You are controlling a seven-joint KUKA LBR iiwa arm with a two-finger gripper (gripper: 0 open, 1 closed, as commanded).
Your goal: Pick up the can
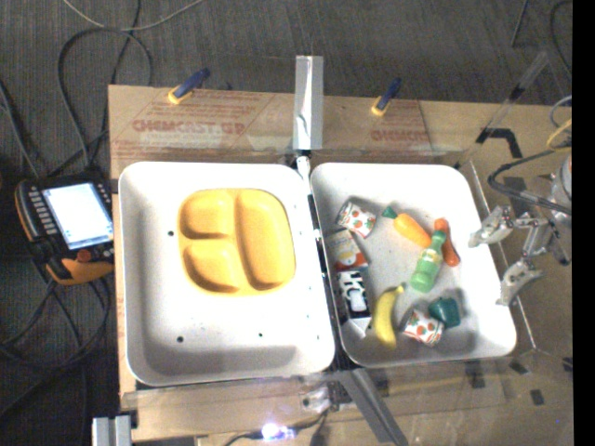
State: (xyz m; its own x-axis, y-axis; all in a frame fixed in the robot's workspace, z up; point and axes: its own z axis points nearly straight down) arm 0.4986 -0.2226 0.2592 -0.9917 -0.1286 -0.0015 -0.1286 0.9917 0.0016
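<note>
Reaching across the right bin (pixel 483 186): the gripper (pixel 495 260) is seen over this bin's right rim, fingers spread and nothing between them. A collision with the rim could be caused by a low entry.
Can (pixel 356 217): it is judged to be the small white-and-red patterned item lying tilted near the right bin's upper left, well apart from the gripper.
Lookalike (pixel 423 326): a similarly patterned item lies near the bin's lower edge, just beside a banana (pixel 386 314) and a dark green piece (pixel 444 310). The wrong thing could be picked because it lies nearer.
Crowding: a green bottle (pixel 428 266), a carrot (pixel 411 228) and a black-and-white carton (pixel 353 291) lie between or near. They could be knocked during the crossing.
Slip: a rounded can lying on its side is likely to roll or squirt out if it is closed on off-centre.
Floor (pixel 93 26): dark carpet, crossed by loose cables.
Counter (pixel 214 124): brown board carrying both bins, held by two blue-and-yellow clamps at its far edge.
Left bin (pixel 139 277): white and shallow, with a yellow divided tray (pixel 237 240) set in it.
Pendant (pixel 70 216): a lit handheld screen is placed on the floor left of the counter.
</note>
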